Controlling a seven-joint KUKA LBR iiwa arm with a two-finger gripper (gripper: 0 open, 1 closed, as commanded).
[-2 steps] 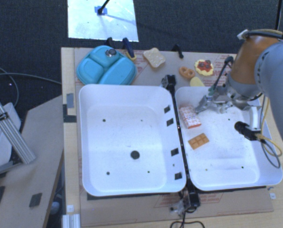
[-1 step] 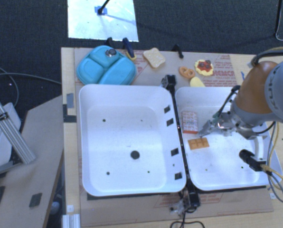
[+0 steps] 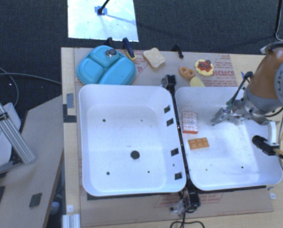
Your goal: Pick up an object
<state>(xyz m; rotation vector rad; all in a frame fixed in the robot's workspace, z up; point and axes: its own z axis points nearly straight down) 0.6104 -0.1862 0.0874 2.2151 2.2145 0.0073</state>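
The claw [image 3: 219,118] hangs over the right bin [image 3: 236,175], near its upper middle, with the grey arm [image 3: 269,87] and its orange band coming in from the right. Its tips point left and a little down; from here I cannot tell whether it is apart or together, and nothing shows between its tips.

Just left of the claw, close to the bin's left wall, lies a small red-and-white packet [image 3: 189,122]. Below that packet, apart from it, sits a flat orange-brown waffle piece [image 3: 198,143], also on the bin floor. Both are clear of the claw.

The left bin [image 3: 127,175] sits right beside the right one, touching it along a dark hinge-like strip. A small dark round thing [image 3: 135,154] rests near the middle of its floor.

Behind the bins, on the counter [image 3: 70,127], there is a blue divided plate [image 3: 106,66] at the left, a slice of toast [image 3: 154,57] further right, then a pretzel [image 3: 186,71], a small tart with red topping [image 3: 204,67], and a pale yellow piece [image 3: 196,82] tucked against the right bin's back rim.
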